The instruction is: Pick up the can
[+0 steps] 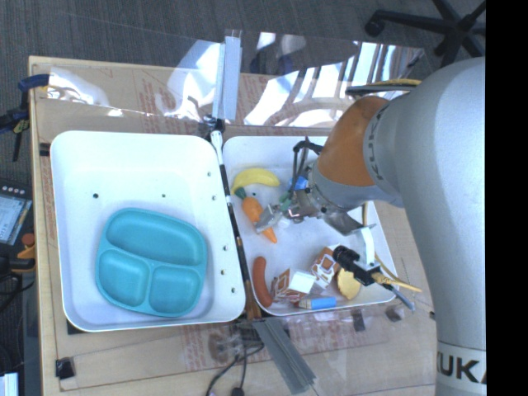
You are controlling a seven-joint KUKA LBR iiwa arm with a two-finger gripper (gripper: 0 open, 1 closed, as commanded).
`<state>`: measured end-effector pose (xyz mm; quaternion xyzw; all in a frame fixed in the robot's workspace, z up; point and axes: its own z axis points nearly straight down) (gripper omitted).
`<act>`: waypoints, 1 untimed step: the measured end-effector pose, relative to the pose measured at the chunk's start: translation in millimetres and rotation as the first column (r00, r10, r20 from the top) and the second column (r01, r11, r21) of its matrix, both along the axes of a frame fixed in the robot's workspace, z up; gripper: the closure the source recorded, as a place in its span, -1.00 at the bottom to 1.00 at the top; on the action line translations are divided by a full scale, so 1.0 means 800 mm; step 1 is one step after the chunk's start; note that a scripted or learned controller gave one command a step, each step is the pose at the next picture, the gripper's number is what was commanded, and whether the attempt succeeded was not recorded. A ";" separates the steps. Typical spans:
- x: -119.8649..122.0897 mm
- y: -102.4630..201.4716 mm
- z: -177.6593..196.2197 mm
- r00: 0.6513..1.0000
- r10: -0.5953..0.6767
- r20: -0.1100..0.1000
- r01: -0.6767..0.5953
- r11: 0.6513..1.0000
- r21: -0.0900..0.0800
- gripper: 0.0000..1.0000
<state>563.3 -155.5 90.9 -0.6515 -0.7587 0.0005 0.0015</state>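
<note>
- Tabletop (pixel 115 110): carries two white bins side by side. The left bin (pixel 62 221) holds a blue divided plate (pixel 153 258) and has no part in this step.
- Right bin (pixel 375 221): cluttered. A banana (pixel 257 177) lies near the back-left corner, a carrot (pixel 254 211) just in front of it, and a sausage (pixel 261 279) along the left wall towards the front.
- Gripper (pixel 279 214): low in the right bin, just beside the carrot and pointing at it. Nothing is seen held in it. At this size it cannot be told whether it is spread or closed.
- Can (pixel 324 264): judged to be the small item with red-and-white markings at the front of the right bin. It is right of the sausage and well apart from the gripper. Identification is tentative, as the item is small and crowded.
- Neighbours of the can: a white packet (pixel 302 283) and a blue item (pixel 323 302) sit close on its front side, and a yellow piece (pixel 348 285) sits to its right.
- Arm (pixel 351 151): the orange band and grey body overhang the back-right of the bin.
- Recommendation: the gripper is at the wrong item. It should lift clear of the carrot, move towards the front of the bin, centre over the can and descend straight down. The jaws should bracket the can body alone and keep off the packet and the yellow piece. A trapped neighbour is the likeliest cause of a slipped grasp.
</note>
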 end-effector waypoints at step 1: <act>-0.098 0.054 0.004 0.998 -0.068 0.008 0.068 0.998 -0.012 -1.00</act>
